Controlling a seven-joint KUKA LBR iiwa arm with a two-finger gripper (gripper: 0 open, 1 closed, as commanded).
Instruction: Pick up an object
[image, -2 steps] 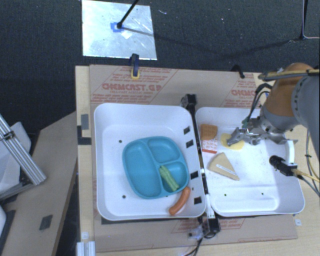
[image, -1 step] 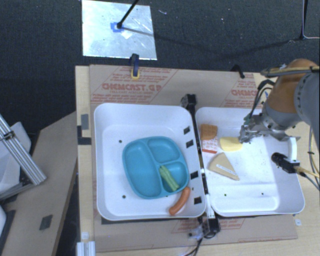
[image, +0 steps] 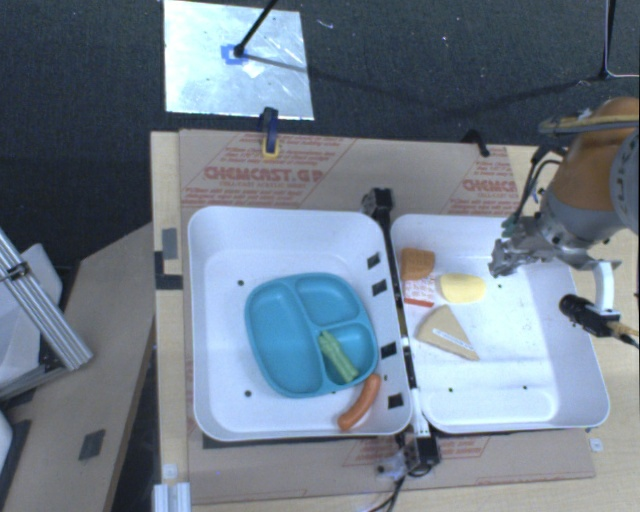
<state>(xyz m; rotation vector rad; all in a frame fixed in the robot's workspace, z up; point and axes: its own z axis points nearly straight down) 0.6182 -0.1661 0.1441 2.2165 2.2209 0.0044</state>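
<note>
Grey metal marks the gripper (image: 503, 258), which hangs over the right bin (image: 560, 400) near its back edge, just right of the yellow lemon-shaped piece (image: 463, 289). You cannot tell from this slanted view how far the jaws stand apart; nothing is seen between them, so treat them as holding nothing. Whether they touch the bin floor cannot be told either.

The nearest candidates lie to the gripper's left: the yellow piece, an orange bread-like piece (image: 418, 263) behind it against the bin's left wall, and a tan cheese wedge (image: 447, 332) in front.

To do this step well, you would likely centre the jaws over the yellow piece, which stands apart from the wall, and come straight down so both sides are caught; its rounded form may roll or squirt out.

In the left bin (image: 215, 300) rest a blue divided tray (image: 290, 340) holding a green vegetable (image: 337, 357), and a sausage (image: 359, 402) just beside the tray.
</note>
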